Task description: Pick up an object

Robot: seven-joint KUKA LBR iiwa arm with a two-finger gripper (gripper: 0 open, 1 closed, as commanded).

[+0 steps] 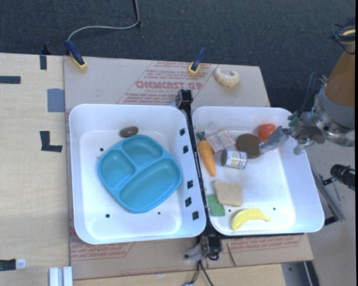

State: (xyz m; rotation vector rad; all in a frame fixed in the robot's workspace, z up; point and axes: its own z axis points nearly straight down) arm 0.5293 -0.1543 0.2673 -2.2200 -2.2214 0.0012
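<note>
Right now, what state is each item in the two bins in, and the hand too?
blue tray: flat in left bin, compartments bare.
brown oval piece: loose, beside the tray's far edge.
carrot: lying by the divider, right bin.
small can: on its side.
toast slice: lying flat.
banana: lying flat, near corner.
tomato: resting, beside the hand.
hand: low over right bin, grip unclear.

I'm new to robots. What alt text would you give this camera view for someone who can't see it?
A grey robot arm's tool reaches from the right into the right bin, near a brown disc and red tomato, among a carrot, can, bread and banana. The left bin holds a blue divided plate.
</note>
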